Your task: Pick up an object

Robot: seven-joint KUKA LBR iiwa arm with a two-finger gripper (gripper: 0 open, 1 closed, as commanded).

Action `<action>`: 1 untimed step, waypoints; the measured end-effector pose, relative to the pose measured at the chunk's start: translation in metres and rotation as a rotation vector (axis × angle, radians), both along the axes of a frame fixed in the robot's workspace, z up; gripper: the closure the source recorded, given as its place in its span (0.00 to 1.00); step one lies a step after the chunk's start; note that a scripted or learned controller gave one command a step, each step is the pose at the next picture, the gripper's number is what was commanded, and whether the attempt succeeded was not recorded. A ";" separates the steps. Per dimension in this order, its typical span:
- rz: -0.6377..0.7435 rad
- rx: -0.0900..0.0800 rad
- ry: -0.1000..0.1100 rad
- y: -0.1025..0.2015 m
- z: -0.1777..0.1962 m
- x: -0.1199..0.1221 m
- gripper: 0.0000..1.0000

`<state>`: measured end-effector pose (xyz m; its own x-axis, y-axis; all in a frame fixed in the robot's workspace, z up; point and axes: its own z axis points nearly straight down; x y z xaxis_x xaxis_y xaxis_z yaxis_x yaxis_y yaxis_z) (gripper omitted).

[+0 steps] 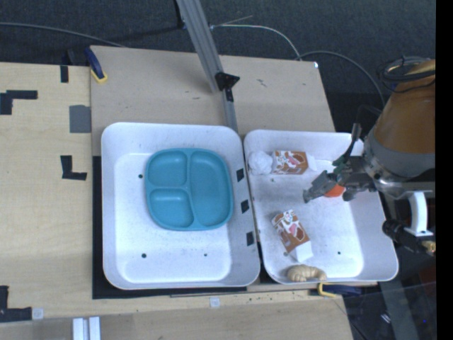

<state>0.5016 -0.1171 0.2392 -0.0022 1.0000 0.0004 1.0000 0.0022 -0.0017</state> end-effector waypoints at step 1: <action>0.000 0.000 0.000 0.000 0.000 0.000 0.00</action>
